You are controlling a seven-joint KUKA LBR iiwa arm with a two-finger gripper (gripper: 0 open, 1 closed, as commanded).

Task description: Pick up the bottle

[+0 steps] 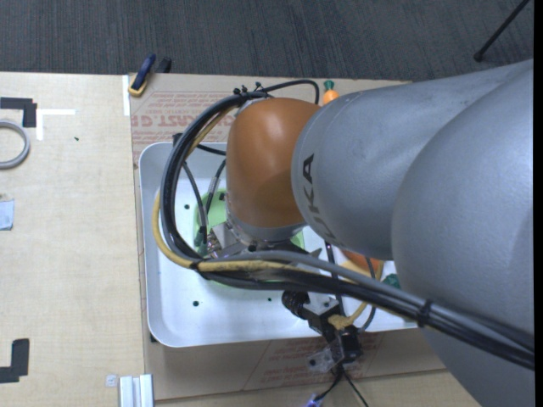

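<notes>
Bottle cannot be made out beneath the smooth grey arm (441, 193) and glossy orange band (267, 172) over the shallow white bin (170, 312); black cables (182, 176) loop alongside.

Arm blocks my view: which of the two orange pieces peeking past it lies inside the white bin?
The lower orange piece, beside white bin floor; the upper orange piece sits over brown cardboard beyond the rim.

Partial, probably "KUKA" lettering on arm (407, 185)
</notes>
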